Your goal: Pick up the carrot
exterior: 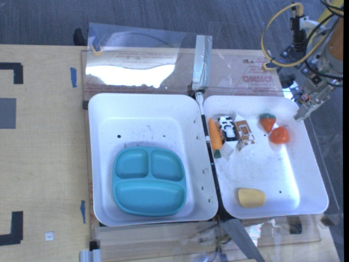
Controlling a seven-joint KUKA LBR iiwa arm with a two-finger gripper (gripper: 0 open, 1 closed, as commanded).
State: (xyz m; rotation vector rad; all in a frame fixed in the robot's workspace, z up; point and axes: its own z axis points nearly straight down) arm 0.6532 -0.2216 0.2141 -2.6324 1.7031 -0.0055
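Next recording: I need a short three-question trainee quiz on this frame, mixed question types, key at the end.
1. True or false: the carrot lies in the same bin as the blue plate.
2. Which side of the right bin is the carrot nearest? A) its left wall, by the divider B) its right wall C) its near edge, beside the yellow block
3. Fill in: the claw hangs over the right bin's far ____ corner, apart from the carrot.

Key: 1 false, the plate sits in the left bin. 2 A. 3 right.
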